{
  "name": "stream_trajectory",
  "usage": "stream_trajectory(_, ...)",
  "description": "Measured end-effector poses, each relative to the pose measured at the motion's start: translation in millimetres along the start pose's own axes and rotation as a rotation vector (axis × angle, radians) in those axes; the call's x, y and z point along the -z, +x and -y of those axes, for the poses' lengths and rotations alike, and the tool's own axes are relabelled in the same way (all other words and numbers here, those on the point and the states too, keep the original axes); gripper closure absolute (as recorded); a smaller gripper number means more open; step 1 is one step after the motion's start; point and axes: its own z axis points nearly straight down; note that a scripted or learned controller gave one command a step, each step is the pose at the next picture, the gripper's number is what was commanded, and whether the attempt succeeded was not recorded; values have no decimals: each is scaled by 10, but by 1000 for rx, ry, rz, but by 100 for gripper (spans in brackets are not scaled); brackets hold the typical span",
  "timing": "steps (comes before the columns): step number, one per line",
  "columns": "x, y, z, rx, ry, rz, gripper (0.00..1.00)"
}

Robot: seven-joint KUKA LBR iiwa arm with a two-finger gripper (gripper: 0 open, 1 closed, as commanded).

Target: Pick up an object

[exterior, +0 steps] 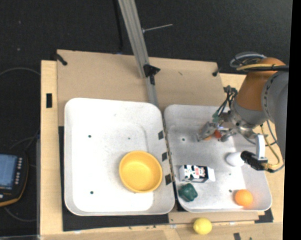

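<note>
In the right bin (267, 194) we see several candidates: an orange ball (243, 197) near the front right corner, a dark green object (188, 192) just beside a small black-and-white carton (195, 173), and a white object (233, 158). The gripper (213, 132) hangs over the bin's rear part, apart from them all, its grip unreadable to us. A yellow bowl (140, 171) sits in the left bin (91, 119), and a yellow ball (202, 226) lies on the bench (102, 77).

Arm low over the right bin, bowl alone in the left.

The gripper (213, 132) hangs over the upper middle of the right bin (190, 121). Below it lie a black-and-white carton (195, 173), a dark green lump (188, 192) and an orange (243, 197) at lower right. A yellow bowl (140, 171) sits in the left bin (98, 124). A lemon (202, 226) rests on the bench (100, 77), bottom edge.
</note>
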Motion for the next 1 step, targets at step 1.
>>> stream_trajectory(1,155,-9,-23,-1,-9,1,100)
